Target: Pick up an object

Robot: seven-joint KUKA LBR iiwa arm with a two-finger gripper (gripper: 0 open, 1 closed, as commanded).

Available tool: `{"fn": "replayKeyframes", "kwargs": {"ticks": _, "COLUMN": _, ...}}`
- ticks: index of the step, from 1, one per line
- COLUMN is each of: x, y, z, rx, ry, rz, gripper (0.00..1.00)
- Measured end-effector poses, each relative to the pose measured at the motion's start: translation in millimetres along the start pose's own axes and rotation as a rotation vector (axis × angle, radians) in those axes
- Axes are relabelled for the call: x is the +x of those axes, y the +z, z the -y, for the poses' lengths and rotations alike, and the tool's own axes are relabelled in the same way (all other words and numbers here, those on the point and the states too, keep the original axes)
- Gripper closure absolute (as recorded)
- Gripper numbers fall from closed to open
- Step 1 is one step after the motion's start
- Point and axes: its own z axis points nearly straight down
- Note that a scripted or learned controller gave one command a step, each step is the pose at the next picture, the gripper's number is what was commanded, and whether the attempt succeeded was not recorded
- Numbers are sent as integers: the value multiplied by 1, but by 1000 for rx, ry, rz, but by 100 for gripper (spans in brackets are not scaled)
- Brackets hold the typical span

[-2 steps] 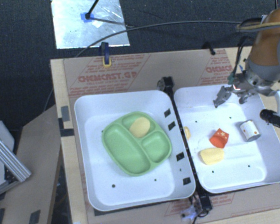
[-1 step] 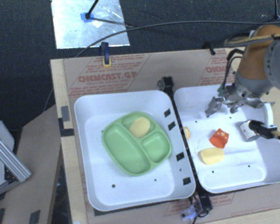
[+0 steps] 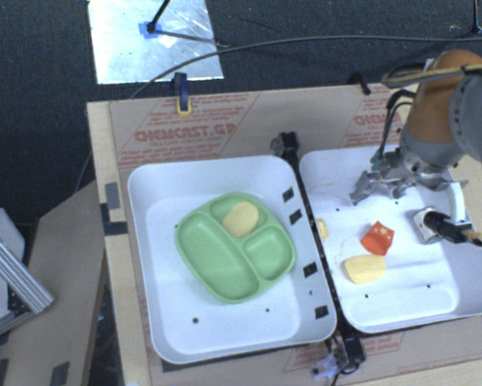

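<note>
Inside the left bin (image 3: 167, 264) a green tray (image 3: 223, 262) holds a yellow piece (image 3: 241, 219); whether the claw (image 3: 369, 185) grips anything is unclear.

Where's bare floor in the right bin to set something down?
Right bin: the front strip below the yellow piece is bare. It is crowded mid-bin around the red piece and under the gripper at the back.

The brown protective sheet (image 3: 216, 122) under the 2 white bins bears the red printed brand "CHEMCAST GP" beside a diamond pattern; the same red print near its right corner is too partial to read
</note>
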Motion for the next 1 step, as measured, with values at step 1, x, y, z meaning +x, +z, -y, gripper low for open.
{"fn": "replayKeyframes", "kwargs": {"ticks": 1, "x": 0, "y": -12, "z": -1, "rx": -5, "ry": -2, "rz": 1, "gripper": 100}}
